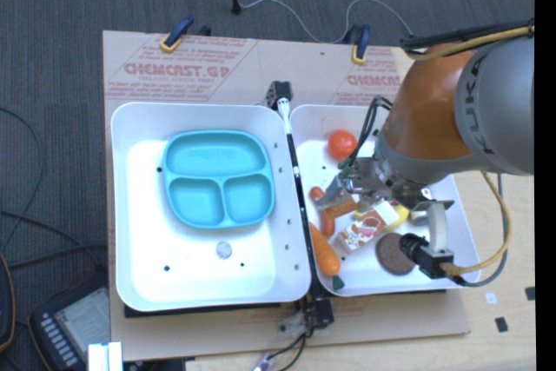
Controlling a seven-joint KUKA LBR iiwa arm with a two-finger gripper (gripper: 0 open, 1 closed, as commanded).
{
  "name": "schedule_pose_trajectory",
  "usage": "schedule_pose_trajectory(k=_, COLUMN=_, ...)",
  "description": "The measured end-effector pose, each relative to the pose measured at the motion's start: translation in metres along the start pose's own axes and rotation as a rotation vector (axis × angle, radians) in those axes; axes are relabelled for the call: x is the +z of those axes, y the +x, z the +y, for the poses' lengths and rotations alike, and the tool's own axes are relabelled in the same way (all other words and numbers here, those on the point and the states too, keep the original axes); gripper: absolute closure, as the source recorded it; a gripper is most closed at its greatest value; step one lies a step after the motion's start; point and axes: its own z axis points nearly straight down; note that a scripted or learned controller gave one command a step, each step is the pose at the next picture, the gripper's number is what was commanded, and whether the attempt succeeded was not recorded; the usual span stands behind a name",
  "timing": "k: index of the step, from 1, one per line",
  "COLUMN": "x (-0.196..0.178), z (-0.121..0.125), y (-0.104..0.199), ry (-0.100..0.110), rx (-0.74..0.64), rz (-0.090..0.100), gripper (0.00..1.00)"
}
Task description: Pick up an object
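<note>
Claw [340, 191] half-hidden amid cluttered right bin [465, 226]

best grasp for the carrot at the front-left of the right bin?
Judgement: grip the carrot across its thick orange middle, coming straight down. It lies flat, long and narrow, close to the bin wall, so set the fingers crosswise to its length.
</note>
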Motion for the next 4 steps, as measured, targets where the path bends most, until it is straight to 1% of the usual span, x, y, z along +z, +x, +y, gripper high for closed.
schedule_pose_trajectory(k=4, x=-0.038, z=0.002, y=0.001, ry=0.000, rx=-0.003, rz=0.001, gripper=1.00)
